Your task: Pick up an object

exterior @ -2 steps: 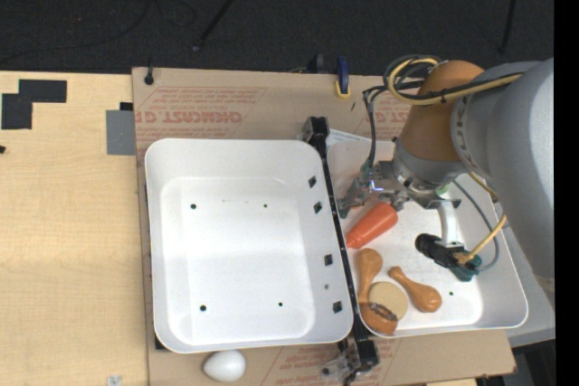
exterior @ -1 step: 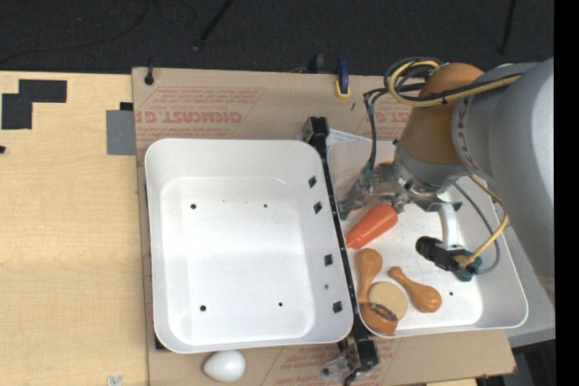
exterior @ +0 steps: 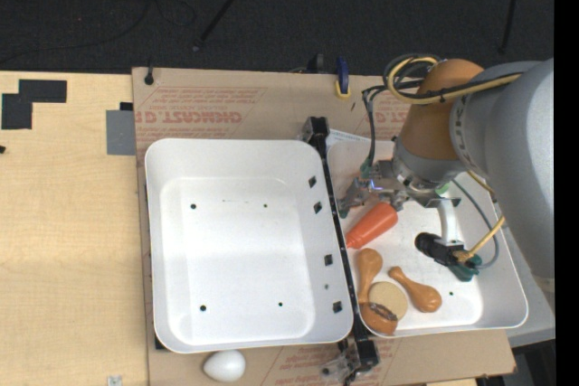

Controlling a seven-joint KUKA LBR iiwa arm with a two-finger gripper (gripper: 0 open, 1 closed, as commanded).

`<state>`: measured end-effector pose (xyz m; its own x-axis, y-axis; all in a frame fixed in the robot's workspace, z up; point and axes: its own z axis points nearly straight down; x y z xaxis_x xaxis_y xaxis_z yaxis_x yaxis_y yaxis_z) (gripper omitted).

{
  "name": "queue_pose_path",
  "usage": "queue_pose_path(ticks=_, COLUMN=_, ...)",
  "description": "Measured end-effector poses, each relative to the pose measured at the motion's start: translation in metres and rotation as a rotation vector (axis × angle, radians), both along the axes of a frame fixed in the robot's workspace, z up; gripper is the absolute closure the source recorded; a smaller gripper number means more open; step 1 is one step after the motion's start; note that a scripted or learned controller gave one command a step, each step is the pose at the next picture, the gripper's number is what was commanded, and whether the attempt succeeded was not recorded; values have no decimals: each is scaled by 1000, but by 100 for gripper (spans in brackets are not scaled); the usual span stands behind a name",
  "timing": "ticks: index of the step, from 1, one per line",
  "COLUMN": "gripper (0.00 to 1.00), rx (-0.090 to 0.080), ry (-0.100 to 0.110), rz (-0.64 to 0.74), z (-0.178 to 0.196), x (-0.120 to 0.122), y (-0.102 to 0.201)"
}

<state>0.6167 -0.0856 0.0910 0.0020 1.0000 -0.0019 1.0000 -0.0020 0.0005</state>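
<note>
The right white bin [exterior: 502, 307] holds several small things. An orange carrot-shaped piece [exterior: 371, 226] lies tilted near the bin's left wall. Below it lies a tan oblong piece [exterior: 367, 269], a tan drumstick-shaped piece [exterior: 417, 289] and a round tan and brown slice [exterior: 384, 306]. My gripper [exterior: 373, 188] hangs low in this bin, just above the carrot piece's upper end. The wrist covers much of it, and nothing shows held in it.
The left white bin [exterior: 167, 194] stands beside the right one, with a black divider strip [exterior: 330, 221] between them. A white egg-shaped thing [exterior: 223, 365] lies on the bench outside the left bin's front edge. The grey arm [exterior: 516, 158] covers the right bin's far right.
</note>
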Motion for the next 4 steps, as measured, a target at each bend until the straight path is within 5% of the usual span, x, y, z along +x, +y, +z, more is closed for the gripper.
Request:
queue_pose_path(ticks=2, gripper=0, rx=0, ry=-1, rz=0, z=0, x=13, y=0)
queue_pose_path(ticks=3, gripper=0, rx=-2, ry=-10, rz=-1, z=2, x=-26, y=1)
queue_pose_path(ticks=4, gripper=0, rx=2, ry=-7, rz=7, z=103, x=-22, y=75)
